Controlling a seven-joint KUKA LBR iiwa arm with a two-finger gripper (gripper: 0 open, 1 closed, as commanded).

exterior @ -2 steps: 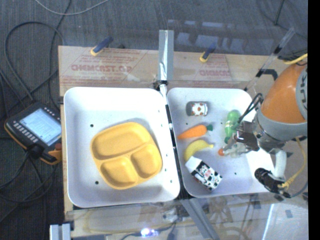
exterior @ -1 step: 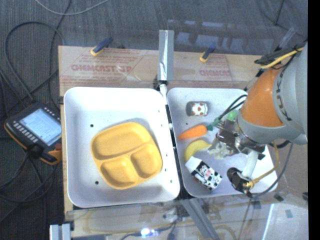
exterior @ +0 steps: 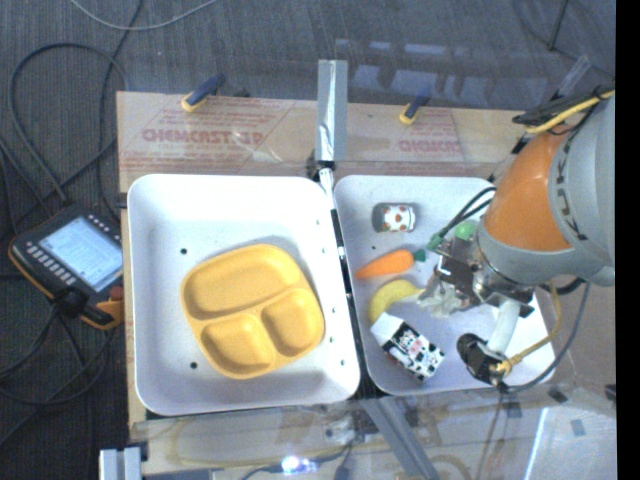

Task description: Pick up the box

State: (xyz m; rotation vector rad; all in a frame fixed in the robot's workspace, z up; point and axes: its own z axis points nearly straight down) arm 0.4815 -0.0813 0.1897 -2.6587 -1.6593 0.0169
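Dark carpet [exterior: 200,38], loose cables [exterior: 60,58]

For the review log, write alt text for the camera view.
The arm's gripper hangs over the right bin, near a small patterned box, a carrot, a yellow piece and a small can. The left bin holds a yellow divided plate.

Even, bright overhead light, white bins [exterior: 240,193] slightly washed out, soft shadows, overall mild blur.
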